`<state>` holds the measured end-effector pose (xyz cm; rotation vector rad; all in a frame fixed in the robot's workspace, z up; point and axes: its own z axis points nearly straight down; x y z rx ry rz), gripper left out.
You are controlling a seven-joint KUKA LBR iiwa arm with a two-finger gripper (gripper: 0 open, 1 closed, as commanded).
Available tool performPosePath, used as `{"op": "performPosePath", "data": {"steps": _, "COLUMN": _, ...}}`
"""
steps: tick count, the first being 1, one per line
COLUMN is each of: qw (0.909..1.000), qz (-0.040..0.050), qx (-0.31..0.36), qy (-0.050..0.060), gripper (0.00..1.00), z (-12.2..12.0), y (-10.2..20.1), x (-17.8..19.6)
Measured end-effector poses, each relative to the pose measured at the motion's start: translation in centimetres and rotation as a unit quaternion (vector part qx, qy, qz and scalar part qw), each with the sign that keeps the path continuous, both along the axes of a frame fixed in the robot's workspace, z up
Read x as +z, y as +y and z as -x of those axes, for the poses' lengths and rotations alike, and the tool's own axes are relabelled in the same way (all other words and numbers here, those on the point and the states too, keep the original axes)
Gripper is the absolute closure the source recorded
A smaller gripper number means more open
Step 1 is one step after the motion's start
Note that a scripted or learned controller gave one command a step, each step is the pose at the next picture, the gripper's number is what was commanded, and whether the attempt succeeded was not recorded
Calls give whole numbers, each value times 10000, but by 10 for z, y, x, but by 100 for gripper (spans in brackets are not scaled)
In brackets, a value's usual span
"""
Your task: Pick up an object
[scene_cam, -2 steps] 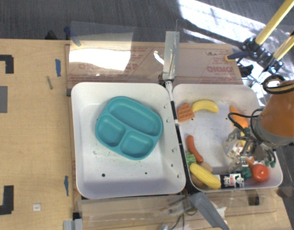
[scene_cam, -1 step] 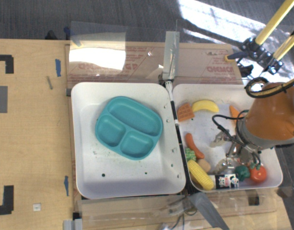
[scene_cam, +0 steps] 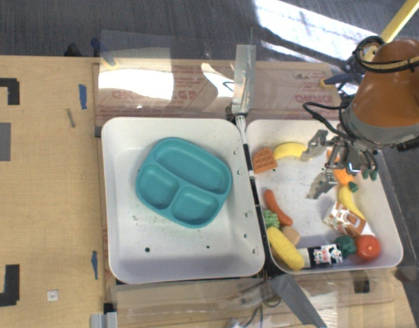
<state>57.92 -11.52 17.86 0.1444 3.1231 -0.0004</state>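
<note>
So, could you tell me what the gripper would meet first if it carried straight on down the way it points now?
Probably bare bin floor: the gripper hangs over an open patch of the right bin, with the yellow banana to its left and an orange piece to its right. Depth is unclear from this slanted view.

Teal three-compartment plastic tray [scene_cam: 184,182] is lying in left white bin [scene_cam: 120,251]. Right white bin [scene_cam: 390,241] is holding toy foods: yellow corn cob [scene_cam: 285,247] at front, yellow banana [scene_cam: 289,150] behind, possibly a tomato [scene_cam: 368,247] at front-right.
</note>
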Motion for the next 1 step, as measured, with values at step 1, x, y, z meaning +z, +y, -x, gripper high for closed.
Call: {"op": "performPosePath", "data": {"steps": 1, "qw": 9951, "qz": -6, "qx": -988, "qy": 25, "gripper": 0, "z": 26, "y": -94, "x": -90}}
